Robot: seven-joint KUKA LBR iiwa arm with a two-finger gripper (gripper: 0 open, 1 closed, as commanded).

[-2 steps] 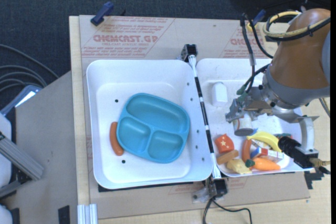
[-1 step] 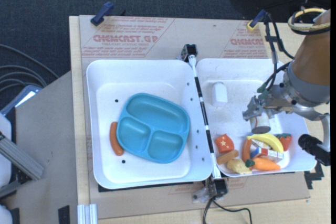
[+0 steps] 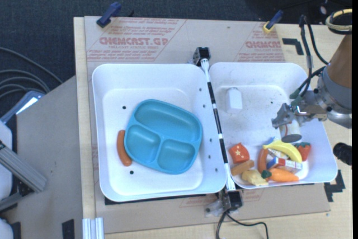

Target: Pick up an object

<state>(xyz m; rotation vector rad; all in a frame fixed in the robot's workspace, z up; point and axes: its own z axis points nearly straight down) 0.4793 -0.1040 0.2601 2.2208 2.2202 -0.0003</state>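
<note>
Gripper [image 3: 286,120] hung over the right bin [image 3: 263,76], its opening not discernible, just far of the toy-food pile; the banana [image 3: 284,149] lay topmost at the near right, so a straight, centred descent seemed best.

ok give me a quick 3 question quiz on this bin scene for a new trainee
1. True or false: the blue divided plate lies in the left bin.
2. What lies just left of the plate? A) banana B) orange-red sausage C) carrot
3. Fill in: the gripper is over the ___ bin.

Key: 1 true. 2 B, the sausage; the banana and carrot sit in the right bin. 3 right.
</note>
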